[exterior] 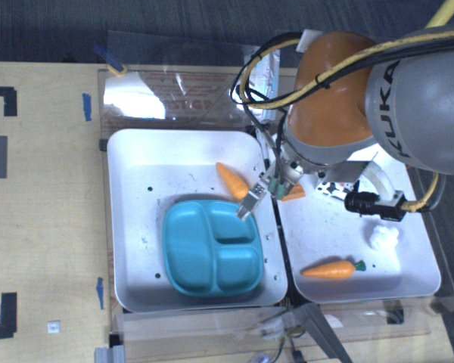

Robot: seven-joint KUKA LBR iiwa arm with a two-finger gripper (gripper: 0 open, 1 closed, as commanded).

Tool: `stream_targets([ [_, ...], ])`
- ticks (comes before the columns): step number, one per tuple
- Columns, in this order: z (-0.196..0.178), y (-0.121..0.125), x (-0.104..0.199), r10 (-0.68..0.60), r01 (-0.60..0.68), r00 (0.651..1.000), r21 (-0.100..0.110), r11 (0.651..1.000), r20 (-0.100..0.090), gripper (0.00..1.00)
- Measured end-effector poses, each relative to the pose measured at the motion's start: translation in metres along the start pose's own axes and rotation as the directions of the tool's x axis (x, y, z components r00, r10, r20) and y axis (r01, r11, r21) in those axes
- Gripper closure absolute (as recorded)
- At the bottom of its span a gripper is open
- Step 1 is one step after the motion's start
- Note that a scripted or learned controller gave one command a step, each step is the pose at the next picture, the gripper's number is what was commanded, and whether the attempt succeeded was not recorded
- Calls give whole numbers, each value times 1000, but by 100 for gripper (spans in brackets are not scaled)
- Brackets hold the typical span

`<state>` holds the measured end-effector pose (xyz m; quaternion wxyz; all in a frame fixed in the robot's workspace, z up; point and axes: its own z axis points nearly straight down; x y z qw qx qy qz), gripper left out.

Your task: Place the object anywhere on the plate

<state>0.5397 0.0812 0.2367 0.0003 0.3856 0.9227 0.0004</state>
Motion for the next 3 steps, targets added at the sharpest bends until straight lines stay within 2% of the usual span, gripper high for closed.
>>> stream_targets([
  [1,100,-1,74,-143,143,990,3,990,-4,0],
  [2,88,1,73,-140,140,990,-4,990,1,100],
  [3,97,17,104,-452,452,892,0,892,-2,100],
])
